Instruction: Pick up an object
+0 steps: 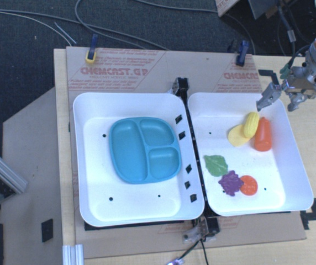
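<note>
Camera view: looking down at a slant on a pale wooden table (36,148) with two shallow glossy white plastic bins side by side.
Left bin (91,203): holds a smooth teal plastic plate with three compartments (145,149), rounded corners, lying flat near the middle.
Right bin (296,170): full of little toy foods, all plastic looking.
Yellow stuff: a bumpy yellow corn cob (251,124) leaning on a smooth pale yellow rounded piece (237,136), touching.
Orange-red carrot-shaped piece (263,134): just right of the corn, smooth, lying lengthwise.
Green leafy piece (216,164): crinkly and flat, toward the bin's middle.
Purple knobbly grape bunch (230,183): just below the leaf, touching a round orange ball-like piece (248,185).
Tool (282,97): grey metal, two fingers spread apart with nothing between them, sitting over the right bin's far right corner, just above the corn and carrot.
Clamps: a yellow and blue one (91,53) and a blue one (241,53) on the board's far edge.
</note>
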Controlling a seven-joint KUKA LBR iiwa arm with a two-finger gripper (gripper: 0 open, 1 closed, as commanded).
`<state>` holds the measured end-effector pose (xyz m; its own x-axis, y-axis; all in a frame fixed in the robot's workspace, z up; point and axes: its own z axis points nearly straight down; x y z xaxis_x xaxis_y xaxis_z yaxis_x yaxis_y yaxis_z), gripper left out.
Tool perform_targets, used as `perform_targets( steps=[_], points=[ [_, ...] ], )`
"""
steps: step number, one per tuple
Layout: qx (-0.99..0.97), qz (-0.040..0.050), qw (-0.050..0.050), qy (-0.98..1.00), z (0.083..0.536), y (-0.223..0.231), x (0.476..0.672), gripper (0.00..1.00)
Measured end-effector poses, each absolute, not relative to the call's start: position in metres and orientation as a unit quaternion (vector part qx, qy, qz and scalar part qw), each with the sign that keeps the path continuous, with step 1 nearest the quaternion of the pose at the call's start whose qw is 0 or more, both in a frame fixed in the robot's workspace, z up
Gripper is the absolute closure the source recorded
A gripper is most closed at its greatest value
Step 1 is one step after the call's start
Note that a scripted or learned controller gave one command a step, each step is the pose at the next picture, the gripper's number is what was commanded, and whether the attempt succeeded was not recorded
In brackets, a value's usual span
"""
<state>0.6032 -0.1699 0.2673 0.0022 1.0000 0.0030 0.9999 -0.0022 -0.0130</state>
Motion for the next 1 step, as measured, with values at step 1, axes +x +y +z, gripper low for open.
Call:
perform_targets(
  steps=[1],
  points=[
    [-0.707, 0.0001, 0.0, -0.707, 0.2744, -0.1695, 0.6053, 0.0]
  ],
)
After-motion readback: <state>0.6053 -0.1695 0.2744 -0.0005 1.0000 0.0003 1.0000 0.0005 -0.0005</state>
